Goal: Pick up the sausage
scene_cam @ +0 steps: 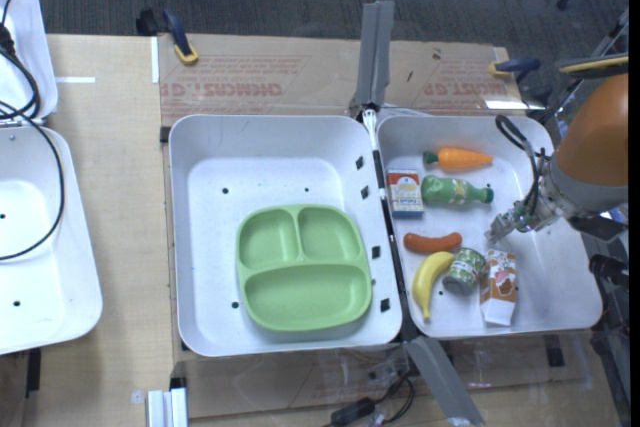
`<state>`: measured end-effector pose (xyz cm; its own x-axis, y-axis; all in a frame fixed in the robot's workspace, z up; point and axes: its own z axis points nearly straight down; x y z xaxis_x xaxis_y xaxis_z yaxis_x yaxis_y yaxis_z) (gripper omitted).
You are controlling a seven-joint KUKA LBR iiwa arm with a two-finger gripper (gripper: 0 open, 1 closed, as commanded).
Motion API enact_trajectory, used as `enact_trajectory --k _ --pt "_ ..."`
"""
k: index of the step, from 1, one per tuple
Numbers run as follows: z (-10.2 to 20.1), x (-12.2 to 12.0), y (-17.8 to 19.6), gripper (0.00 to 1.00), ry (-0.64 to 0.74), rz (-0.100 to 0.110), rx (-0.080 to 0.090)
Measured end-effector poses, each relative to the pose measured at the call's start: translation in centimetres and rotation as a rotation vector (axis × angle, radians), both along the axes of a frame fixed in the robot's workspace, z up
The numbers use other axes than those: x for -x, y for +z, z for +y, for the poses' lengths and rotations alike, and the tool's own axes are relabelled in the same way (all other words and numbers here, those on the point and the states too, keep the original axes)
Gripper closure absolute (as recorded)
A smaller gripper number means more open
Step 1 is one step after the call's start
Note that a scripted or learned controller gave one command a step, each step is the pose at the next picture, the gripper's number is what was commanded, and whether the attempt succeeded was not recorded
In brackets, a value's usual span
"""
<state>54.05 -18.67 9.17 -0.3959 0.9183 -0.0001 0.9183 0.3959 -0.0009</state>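
Two white bins sit side by side on the bench, and the sausage lies in the right bin, roughly at the middle of its floor, lengthwise across it. Taking the sausage as the landmark: the gripper hangs to its right and slightly farther back, apart from it, low over the bare floor of the same bin. Whether it is spread or closed cannot be made out at this size, and nothing shows in its grasp. The arm comes in from the right over the bin's rim, its orange band above the wrist, the wrist angled down and leftward toward the sausage.

Just in front of the sausage lie a banana and a small can, with a carton beyond the can to the right. Behind the sausage stand a small red and white box and a green bottle lying on its side; farther back is a carrot. Well to the sausage's left, in the left bin, rests a green divided plate.
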Motion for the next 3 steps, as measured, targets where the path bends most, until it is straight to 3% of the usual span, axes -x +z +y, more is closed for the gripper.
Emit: enact_trajectory --k 1,2,3 --pt "2.3 -2.1 3.2 1.0 -0.637 0.0 0.002" --pt "2.3 -2.1 3.2 0.0 -0.637 0.001 0.002" --pt "8.7 -3.3 0.2 0.0 -0.536 -0.005 0.006"
